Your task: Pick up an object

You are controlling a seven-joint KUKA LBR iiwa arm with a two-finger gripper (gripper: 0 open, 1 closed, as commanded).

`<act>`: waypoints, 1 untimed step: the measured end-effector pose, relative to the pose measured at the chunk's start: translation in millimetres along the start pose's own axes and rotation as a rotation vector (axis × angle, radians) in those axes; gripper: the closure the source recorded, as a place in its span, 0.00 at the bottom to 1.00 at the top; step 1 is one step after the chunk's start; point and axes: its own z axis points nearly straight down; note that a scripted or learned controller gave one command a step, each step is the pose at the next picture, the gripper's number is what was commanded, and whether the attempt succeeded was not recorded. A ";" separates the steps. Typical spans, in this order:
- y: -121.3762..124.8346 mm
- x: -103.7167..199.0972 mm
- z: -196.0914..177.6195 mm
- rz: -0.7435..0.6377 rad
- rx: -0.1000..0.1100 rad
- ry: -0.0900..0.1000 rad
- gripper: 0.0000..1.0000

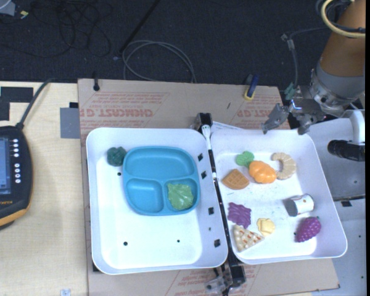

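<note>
My gripper (290, 123) hangs over the back edge of the right bin (324, 184), its two fingers spread apart with nothing between them. In that bin lie a green round piece (245, 159), an orange fruit (263, 172), a tan curved pastry (285, 165), a brown waffle-like wedge (236, 179), a purple leaf shape (238, 214), a yellow piece (266, 226), a lattice wedge (246, 237), a grey-and-white cylinder (299, 205) and purple grapes (308, 229).
The left bin (105, 227) holds a blue divided tray (159, 179) with a green leafy piece (180, 196) in one compartment, and a dark green ball (116, 156) at the back left. A control pendant (3, 174) lies left of the bins.
</note>
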 end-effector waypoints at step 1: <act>-17.2 10.3 123.9 -0.001 0.013 0.003 0.00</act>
